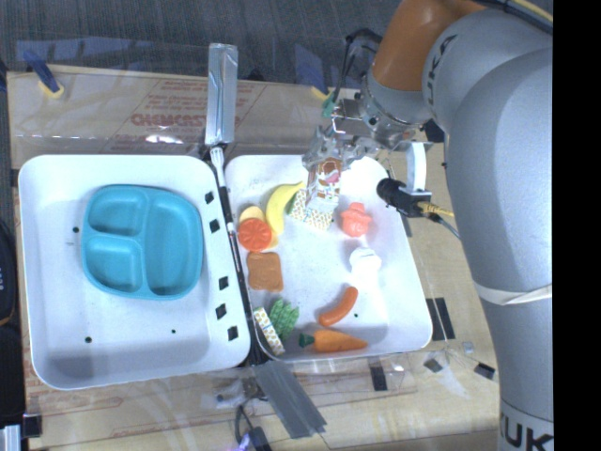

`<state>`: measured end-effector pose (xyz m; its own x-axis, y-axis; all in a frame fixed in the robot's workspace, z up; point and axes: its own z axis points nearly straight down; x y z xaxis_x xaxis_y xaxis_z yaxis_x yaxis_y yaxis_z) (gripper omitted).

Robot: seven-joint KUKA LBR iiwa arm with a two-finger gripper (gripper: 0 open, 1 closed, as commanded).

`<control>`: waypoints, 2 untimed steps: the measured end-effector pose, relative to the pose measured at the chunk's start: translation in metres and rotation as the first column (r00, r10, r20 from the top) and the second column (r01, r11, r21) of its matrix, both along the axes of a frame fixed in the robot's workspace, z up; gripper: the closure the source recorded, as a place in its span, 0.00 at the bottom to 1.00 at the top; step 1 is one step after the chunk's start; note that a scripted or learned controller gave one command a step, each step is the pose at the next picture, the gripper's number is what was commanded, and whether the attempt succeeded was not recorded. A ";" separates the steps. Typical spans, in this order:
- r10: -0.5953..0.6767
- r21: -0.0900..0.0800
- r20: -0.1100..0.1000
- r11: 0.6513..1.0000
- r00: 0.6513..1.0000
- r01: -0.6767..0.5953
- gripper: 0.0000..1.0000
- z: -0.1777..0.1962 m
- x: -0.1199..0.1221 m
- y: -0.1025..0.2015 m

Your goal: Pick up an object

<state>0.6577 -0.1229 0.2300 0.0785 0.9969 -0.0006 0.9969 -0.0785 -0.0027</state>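
My gripper hangs over the back of the right bin, below the orange wrist band. A small patterned carton with a red and white top stands tilted under it. The carton's top end sits between the dark fingers, which are shut on it, and its lower end is close to the bin floor beside the banana. Around it lie a red tomato, a pink fruit and a white egg-like piece.
Toward the front of the right bin lie a brown toast slice, green broccoli, a sausage and a carrot. The left bin holds a blue divided plate. A grey divider runs between the bins.
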 end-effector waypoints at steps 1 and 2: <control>-0.038 0.001 -0.001 0.999 0.999 0.038 1.00 -0.112 -0.001 -0.026; 0.113 0.001 -0.002 0.994 0.994 -0.113 1.00 -0.017 -0.040 0.001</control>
